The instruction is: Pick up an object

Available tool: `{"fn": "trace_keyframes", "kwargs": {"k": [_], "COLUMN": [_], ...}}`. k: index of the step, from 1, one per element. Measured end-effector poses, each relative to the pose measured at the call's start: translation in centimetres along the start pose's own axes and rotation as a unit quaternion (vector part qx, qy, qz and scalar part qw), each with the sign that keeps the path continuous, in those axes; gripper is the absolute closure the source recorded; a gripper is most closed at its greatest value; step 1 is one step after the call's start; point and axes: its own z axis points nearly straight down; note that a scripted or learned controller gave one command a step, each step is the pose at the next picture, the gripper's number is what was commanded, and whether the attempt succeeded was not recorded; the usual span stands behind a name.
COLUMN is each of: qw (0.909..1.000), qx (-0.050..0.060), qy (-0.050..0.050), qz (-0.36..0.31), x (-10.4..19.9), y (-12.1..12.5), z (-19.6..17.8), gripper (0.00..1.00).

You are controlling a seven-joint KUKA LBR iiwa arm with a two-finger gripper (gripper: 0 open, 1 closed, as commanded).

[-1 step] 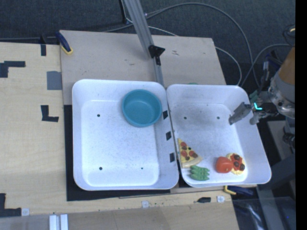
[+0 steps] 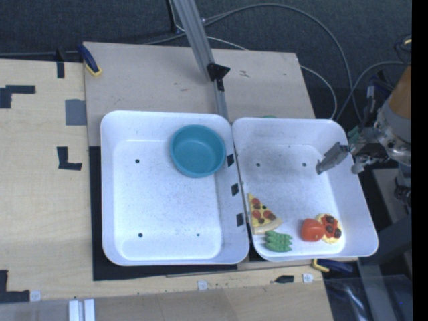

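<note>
In the left bin a blue bowl sits upright at the far middle. Along the right bin's near edge lie a pizza slice toy, a green toy, a red tomato toy and a yellow-and-red toy touching the tomato. My gripper hangs over the right bin's right rim, well back from those toys. Its fingers are spread open with nothing between them.
A metal pole slants down from the top to the gap between the bins. Cables loop over the dark floor behind the bench. A blue-and-yellow clamp grips the board's far left corner.
</note>
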Motion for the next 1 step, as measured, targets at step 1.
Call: {"fn": "trace_keyframes", "kwargs": {"k": [1], "qw": [1.0000], "qx": [0.002], "qy": [0.000], "qz": [0.000], "x": [-0.33], "y": [0.05], "z": [4.29], "gripper": [0.00]}}
